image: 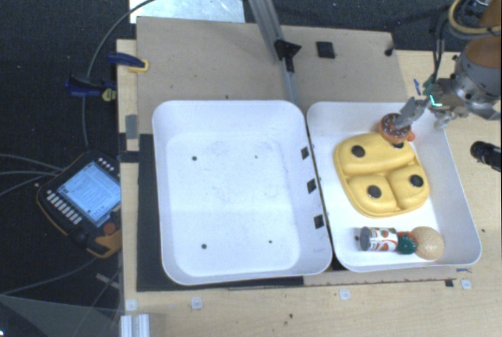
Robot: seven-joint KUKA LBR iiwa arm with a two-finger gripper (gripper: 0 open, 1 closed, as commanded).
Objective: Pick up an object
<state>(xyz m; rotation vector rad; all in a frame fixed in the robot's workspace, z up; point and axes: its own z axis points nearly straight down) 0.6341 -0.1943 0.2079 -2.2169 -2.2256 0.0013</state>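
Note:
My gripper (pixel 401 124) reaches in from the right over the far part of the right bin (pixel 455 171). Its tip is at a small round brown-and-red object (pixel 389 125) that sits at the far edge of a large yellow moulded piece with black dots (pixel 382 174). The tip and the brown object overlap, and I cannot make out whether it is gripped. Along the bin's near wall lie a small red-and-white can (pixel 376 239), a green item (pixel 405 245) and a beige egg-shaped object (pixel 427 242).
The left bin (pixel 169 171) stands beside the right one, with black clips (pixel 311 185) along the shared rim. A slanted metal pole (pixel 263 6) rises behind the bins. A teach pendant (pixel 85 198) lies off the bench to the left.

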